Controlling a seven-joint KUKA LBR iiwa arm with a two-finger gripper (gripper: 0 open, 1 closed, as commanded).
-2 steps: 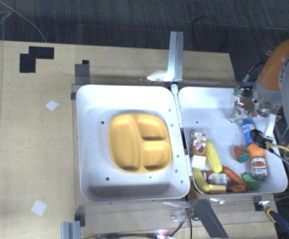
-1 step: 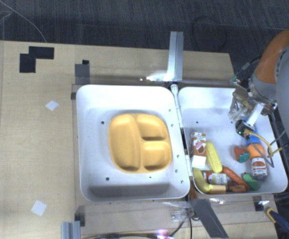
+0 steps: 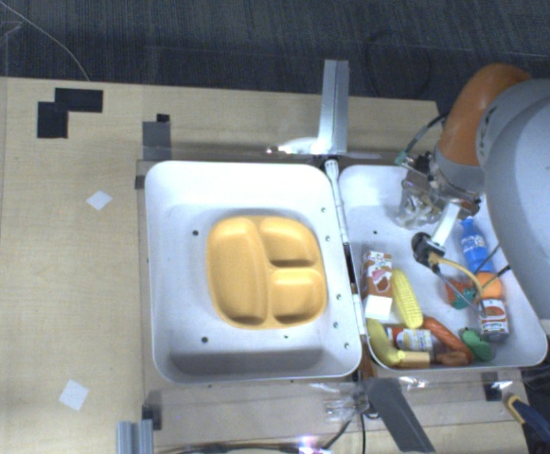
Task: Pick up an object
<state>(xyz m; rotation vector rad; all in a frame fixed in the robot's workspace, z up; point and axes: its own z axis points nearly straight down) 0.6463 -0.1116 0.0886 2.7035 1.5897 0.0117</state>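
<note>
My gripper (image 3: 415, 210) hangs over the far end of the right bin (image 3: 377, 193), above bare white floor. Nothing shows between its tips. The toy food lies nearer the front of this bin: a yellow corn cob (image 3: 406, 298), a red snack packet (image 3: 377, 270), a white cube (image 3: 379, 307), a banana (image 3: 379, 337), a small lying bottle (image 3: 413, 340), a carrot (image 3: 443, 332) and a green piece (image 3: 478, 346). A blue bottle (image 3: 472, 245) and a can (image 3: 493, 319) sit along the right wall, beside the arm.
The left bin (image 3: 175, 253) holds a yellow divided plate (image 3: 263, 270) in its middle. A metal post (image 3: 334, 112) stands behind the wall between the bins. The grey arm (image 3: 530, 187) covers the right bin's far right corner.
</note>
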